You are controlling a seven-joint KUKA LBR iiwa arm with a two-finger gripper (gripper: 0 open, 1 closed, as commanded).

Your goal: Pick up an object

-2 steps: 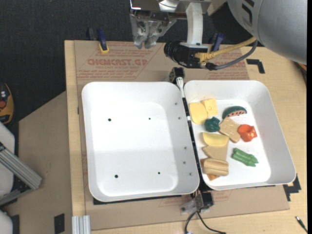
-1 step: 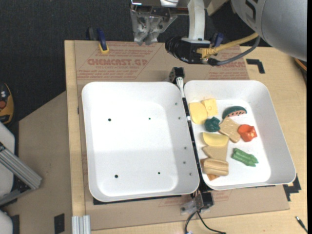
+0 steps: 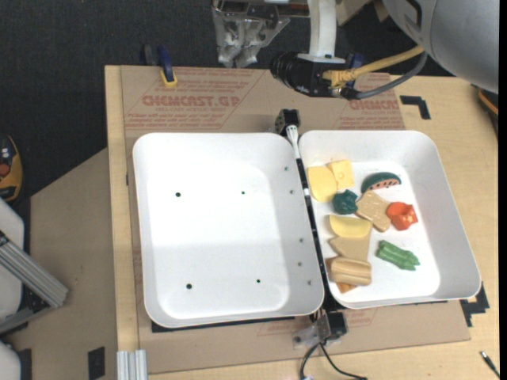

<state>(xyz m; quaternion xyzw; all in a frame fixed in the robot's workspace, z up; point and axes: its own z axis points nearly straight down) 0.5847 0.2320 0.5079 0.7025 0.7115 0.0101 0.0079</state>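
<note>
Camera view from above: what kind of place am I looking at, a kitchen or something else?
Probably a robot test bench, not a kitchen. Two white bins sit on a clamped cardboard sheet, the food looks like toys, and a robot arm's tool hangs above.

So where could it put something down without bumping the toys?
The left bin has a bare floor from wall to wall. In the right bin, toy food crowds the left and middle; a free strip runs along its right wall, past the green pepper and red piece.
</note>
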